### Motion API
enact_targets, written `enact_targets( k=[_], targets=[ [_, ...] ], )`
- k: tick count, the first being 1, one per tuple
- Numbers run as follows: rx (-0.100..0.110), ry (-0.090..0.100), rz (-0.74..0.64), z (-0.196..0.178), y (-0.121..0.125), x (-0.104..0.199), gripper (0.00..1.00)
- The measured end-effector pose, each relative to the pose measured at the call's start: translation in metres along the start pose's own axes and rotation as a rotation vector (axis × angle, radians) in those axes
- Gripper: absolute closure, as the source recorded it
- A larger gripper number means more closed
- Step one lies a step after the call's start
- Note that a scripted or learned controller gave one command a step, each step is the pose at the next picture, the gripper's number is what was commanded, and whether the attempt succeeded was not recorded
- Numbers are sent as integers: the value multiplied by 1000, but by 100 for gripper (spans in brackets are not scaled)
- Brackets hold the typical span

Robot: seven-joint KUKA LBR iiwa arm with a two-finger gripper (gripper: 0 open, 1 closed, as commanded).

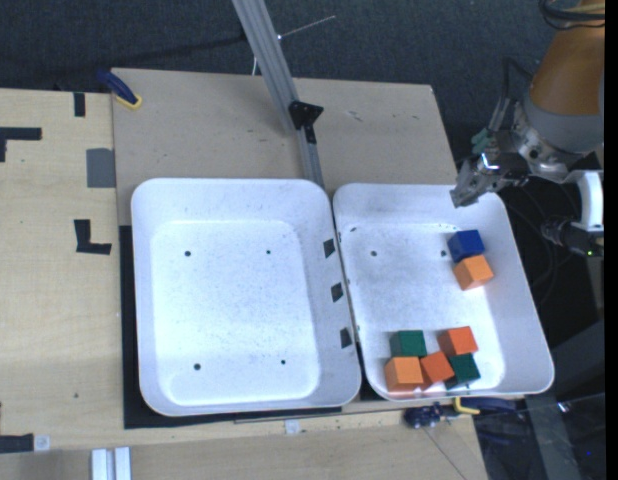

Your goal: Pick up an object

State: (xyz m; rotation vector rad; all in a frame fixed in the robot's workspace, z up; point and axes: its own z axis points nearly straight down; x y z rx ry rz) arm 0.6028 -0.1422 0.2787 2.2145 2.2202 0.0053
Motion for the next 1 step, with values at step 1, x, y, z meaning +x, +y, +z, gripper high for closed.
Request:
enact_targets(
  k=[1],
  targets=[
    [9, 2, -3, 16, -9, 53, 100]
  ],
)
